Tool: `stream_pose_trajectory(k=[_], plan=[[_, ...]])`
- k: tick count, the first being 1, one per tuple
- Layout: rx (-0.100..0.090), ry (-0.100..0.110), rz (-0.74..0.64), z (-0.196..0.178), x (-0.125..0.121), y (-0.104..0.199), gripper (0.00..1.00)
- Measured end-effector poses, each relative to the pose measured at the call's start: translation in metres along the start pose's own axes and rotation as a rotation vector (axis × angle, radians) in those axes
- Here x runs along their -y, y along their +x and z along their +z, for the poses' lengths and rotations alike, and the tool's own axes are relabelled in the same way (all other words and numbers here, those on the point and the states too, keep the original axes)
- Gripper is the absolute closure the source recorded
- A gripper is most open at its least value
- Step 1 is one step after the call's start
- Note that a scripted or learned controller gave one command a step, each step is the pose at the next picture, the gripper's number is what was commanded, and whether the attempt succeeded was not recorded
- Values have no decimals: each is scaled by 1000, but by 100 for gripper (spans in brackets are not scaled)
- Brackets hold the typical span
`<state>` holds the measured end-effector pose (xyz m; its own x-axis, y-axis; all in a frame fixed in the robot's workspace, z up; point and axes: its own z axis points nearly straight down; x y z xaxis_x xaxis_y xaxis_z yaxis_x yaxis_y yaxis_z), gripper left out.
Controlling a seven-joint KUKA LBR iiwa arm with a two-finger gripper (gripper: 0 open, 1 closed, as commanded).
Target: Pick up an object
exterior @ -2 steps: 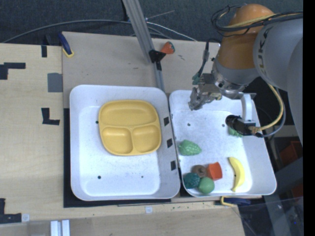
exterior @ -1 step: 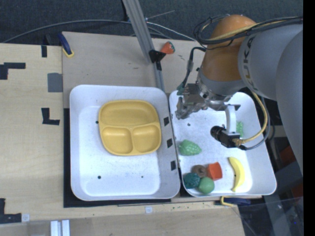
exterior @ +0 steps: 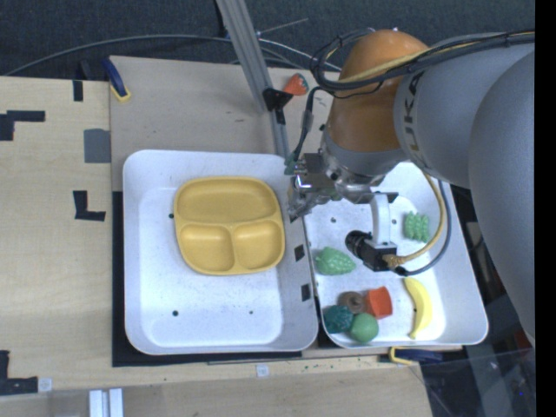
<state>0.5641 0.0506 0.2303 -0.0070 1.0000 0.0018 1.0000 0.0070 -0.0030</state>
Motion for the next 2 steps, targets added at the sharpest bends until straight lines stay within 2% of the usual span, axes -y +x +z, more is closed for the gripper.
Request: stream_pose_trajectory(k=[1, 2], plan=[[1, 1, 1, 9, 19, 43, 100], [2, 0, 5, 8, 18, 40, 0]])
